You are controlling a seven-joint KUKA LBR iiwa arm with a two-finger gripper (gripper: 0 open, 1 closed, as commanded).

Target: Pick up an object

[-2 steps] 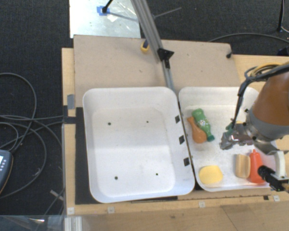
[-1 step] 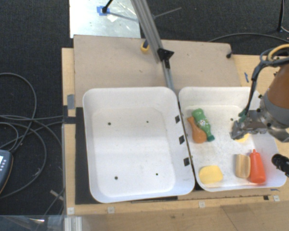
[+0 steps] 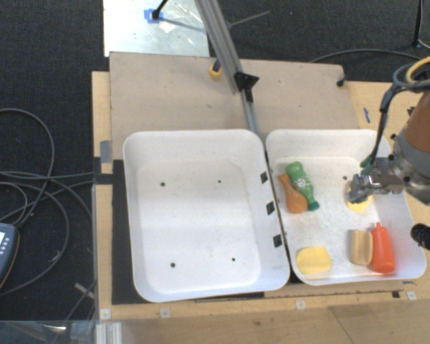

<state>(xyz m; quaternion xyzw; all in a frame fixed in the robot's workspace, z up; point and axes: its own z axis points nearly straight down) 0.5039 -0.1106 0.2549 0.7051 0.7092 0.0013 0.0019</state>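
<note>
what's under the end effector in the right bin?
A yellow object lies on the right bin's floor directly below the end effector. Its lower edge shows; the rest is covered, so its shape and any contact can't be judged.

White bins (image 3: 193, 149) smooth plastic; bench (image 3: 172, 92) matt wood board.

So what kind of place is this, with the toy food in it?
Probably a robot test lab: a robot arm with its claw over a white bin on a workbench, and cables on the floor.
</note>
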